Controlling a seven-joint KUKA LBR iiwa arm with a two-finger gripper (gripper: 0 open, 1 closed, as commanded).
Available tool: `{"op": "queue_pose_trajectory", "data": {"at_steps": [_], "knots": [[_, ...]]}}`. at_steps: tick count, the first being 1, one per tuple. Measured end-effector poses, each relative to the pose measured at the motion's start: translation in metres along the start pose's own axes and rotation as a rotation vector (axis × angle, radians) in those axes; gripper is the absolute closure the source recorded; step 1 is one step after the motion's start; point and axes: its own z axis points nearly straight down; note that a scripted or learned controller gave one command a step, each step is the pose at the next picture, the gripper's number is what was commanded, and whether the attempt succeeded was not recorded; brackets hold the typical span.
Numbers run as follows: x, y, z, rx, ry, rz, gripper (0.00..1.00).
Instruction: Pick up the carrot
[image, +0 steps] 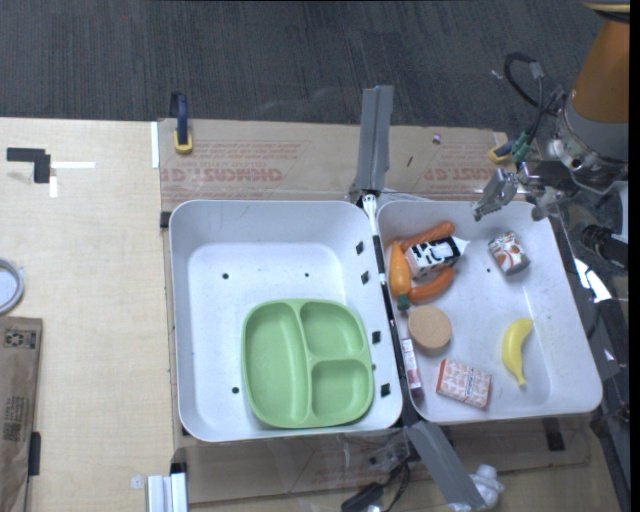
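Two white bins sit side by side. The carrot (400, 270) lies at the right bin's (560, 400) left edge, beside a milk carton (433, 256); likely light, stiff and smooth, best pinched mid-length. Nearby: two sausages (430, 288), one banana (516, 350), one can (509, 253). The gripper (512, 188) hovers at the far edge, fingers spread, holding nothing.

My arm (600, 90): broad orange band above a grey wrist collar. Black cables loop off the wrist, with one yellow-green connector. My gripper (520, 195) is bare grey metal, angular brackets, thin fingers.
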Motion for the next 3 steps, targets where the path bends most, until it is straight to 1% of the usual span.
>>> {"op": "queue_pose_trajectory", "data": {"at_steps": [1,2,3], "knots": [[-0.001,0.0,-0.008,0.001,-0.001,-0.002,1.0],[-0.001,0.0,-0.008,0.001,-0.001,-0.001,0.0],[0.03,-0.023,0.091,0.0,0.0,-0.148,0.0]]}}
